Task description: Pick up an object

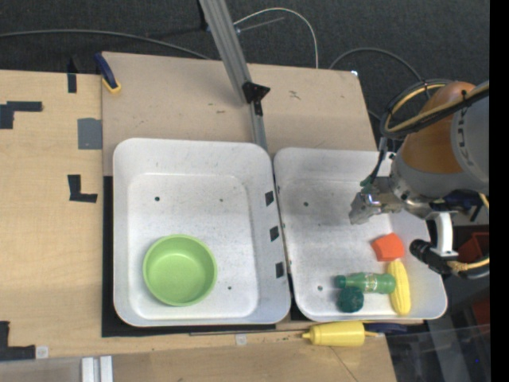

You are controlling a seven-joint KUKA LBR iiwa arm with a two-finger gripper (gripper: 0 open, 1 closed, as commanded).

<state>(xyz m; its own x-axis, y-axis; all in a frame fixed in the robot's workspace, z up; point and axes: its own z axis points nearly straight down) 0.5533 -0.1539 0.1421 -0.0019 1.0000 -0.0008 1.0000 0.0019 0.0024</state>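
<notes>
In the right bin my gripper hangs over the middle right, its metal tip just above the floor with nothing seen between its fingers. An orange block lies a short way below and right of it. Near the bin's front edge lie a green bottle, a dark teal piece touching it, and a yellow banana-shaped toy beside them. A green bowl sits in the left bin at the front left.
A yellow bottle-like object lies on the bench just outside the right bin's front edge. A grey metal post slants across the back, ending between the bins. Cables loop beside the arm at right.
</notes>
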